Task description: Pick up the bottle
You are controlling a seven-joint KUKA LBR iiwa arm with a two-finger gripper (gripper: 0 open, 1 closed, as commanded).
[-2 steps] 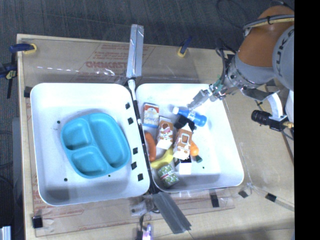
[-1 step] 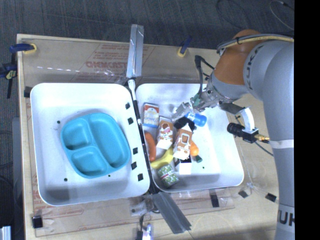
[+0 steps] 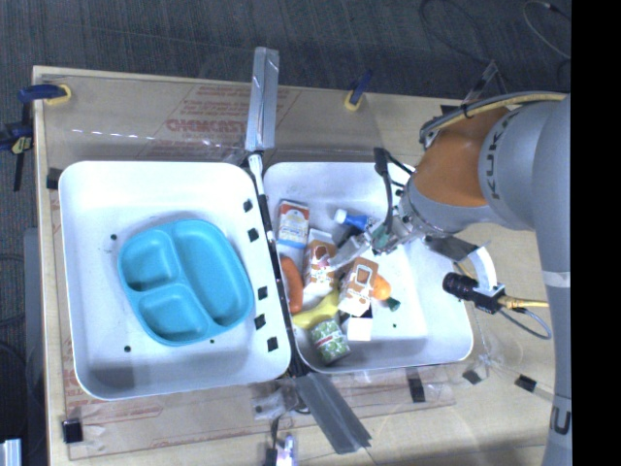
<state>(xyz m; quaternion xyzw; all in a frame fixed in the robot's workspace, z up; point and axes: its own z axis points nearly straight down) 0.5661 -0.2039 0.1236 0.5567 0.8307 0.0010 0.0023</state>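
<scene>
You are looking down on a pale wooden bench (image 3: 146,425) with red printed lettering (image 3: 204,115) along its far side, seen through a clear sheet taped over it. Dark grey carpet (image 3: 291,17) covers the floor beyond it, and thin black cables (image 3: 539,13) loop across the carpet at the far right. A blue clamp (image 3: 39,93) grips the bench's far left corner, and a second blue clip (image 3: 359,90) sits on the far edge. The light is even and soft.
</scene>
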